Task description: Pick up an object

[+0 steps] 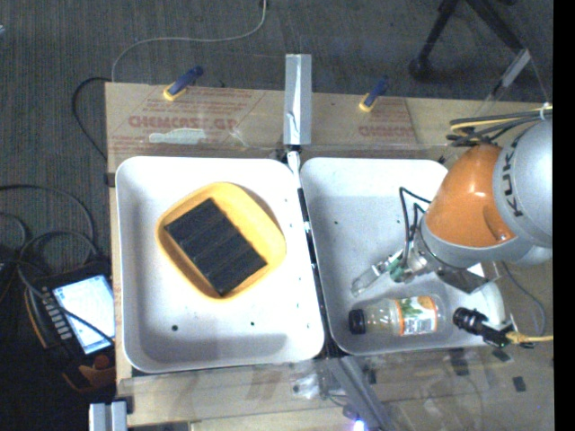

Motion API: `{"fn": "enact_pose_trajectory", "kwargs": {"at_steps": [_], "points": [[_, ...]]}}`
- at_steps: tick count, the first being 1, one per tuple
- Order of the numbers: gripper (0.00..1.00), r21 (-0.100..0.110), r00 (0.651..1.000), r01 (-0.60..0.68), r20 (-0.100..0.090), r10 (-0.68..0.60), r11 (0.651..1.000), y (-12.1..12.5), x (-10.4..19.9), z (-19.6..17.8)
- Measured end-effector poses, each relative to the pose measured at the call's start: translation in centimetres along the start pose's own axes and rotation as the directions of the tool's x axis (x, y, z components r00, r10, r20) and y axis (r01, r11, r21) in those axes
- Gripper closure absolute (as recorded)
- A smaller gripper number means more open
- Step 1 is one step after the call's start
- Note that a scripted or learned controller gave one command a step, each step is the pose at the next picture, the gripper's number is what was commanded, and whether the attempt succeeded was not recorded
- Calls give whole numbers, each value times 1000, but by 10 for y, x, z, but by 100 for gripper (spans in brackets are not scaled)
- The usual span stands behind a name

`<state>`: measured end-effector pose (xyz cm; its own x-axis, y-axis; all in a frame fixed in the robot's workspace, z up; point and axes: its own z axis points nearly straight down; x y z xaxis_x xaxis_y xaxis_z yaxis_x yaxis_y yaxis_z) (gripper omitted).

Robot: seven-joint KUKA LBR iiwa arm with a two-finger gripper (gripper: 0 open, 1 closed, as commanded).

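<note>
- amber-filled bottle (400, 316) lies on its side in the right bin (359, 196), hard against the near wall, dark cap pointing toward the divider between the bins. treat this as your likely target.
- handling guess: clear plastic, partly full, so moderate weight and stiff enough to squeeze. it's round and smooth, so expect it to roll or slip. take it across the labelled middle, not the cap end, and watch the near wall crowding one side.
- gripper (382, 275) hangs just beyond the bottle, low over the bin floor, with nothing visibly held. open or closed: cannot tell from this slant, so don't log it either way.
- no contact between gripper and bottle that you can confirm. they read as close but apart.
- orange band (463, 209) of the arm sits above the gripper and hides part of the right bin's far corner.
- left bin (144, 330) holds a yellow dish (260, 209) near its middle, with a black ribbed pad (216, 245) lying in it, tilted. flat and wide, probably a poor pinch from above. it's well apart from the gripper.
- pick not yet done, by my read: the bottle rests on the bin floor.
- behind both bins is a brown board (198, 119) with two blue-and-yellow clamps (182, 82) at its far edge.
</note>
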<state>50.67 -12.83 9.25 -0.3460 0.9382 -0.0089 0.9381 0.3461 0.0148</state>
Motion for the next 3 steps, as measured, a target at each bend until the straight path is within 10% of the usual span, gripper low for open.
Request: {"fn": "enact_pose_trajectory", "kwargs": {"at_steps": [1,2,3], "points": [[0,18,986,-169,-6,169,985,4,-40,-49],[0,2,993,-118,-3,118,993,-38,-53,0],[100,-2,993,-117,-3,117,993,-35,-53,-10]]}}
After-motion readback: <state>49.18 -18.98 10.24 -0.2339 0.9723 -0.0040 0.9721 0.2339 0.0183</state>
